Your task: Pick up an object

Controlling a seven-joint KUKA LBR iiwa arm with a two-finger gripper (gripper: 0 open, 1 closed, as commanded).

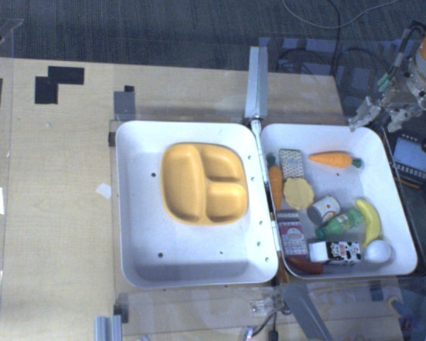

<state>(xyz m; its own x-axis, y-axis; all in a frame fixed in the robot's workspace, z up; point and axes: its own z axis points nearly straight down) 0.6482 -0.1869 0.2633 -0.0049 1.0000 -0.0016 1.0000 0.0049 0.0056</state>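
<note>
toy carrot (331,160) in right bin (390,163) (among other toys), fingers (374,112) above rim, spread, holding nothing

A robotics lab: two shallow white plastic bins (128,212) fixed to a pale wooden bench (50,190) (metal brackets at the corners), loose black cables (319,13) trailing over grey carpet (128,13).
</note>
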